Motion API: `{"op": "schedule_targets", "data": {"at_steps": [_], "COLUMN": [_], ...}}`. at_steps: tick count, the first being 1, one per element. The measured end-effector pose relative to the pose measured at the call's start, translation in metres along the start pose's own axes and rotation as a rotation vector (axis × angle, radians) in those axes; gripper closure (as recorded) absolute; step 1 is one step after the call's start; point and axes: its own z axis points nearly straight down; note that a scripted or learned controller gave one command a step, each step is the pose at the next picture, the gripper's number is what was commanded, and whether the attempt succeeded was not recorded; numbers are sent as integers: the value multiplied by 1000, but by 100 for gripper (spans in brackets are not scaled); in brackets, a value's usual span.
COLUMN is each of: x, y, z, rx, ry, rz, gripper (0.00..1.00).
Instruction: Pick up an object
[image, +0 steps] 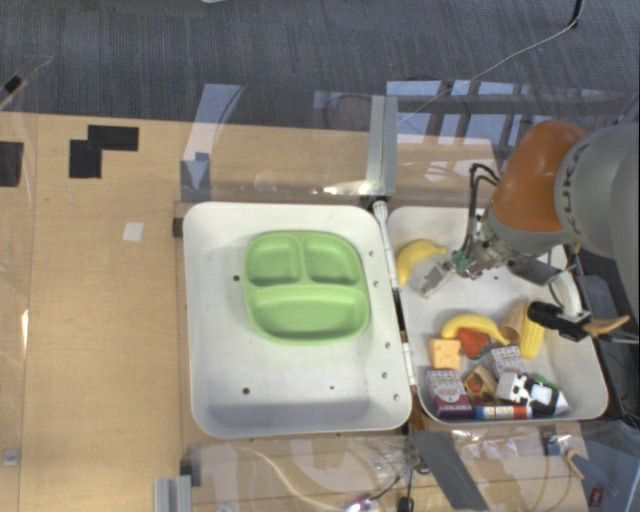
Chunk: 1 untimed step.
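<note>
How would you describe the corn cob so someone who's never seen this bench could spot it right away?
Find the right-hand white bin, the one crowded with toy food. Along its right side, below the gripper, the corn cob stands roughly upright beside a banana. Unlike the smooth, curved banana, it is straight and bumpy.

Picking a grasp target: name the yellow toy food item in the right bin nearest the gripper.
The rounded yellow lemon-like piece by the right bin's left wall, just left of the gripper. The yellow banana and yellow corn cob lie farther down.
</note>
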Motion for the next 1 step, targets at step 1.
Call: {"op": "schedule_targets", "data": {"at_steps": [1], "x": [39], "y": [-78], "z": [-3], "rx": [-3], "ry": [-3], "rz": [-67], "gripper": [0]}}
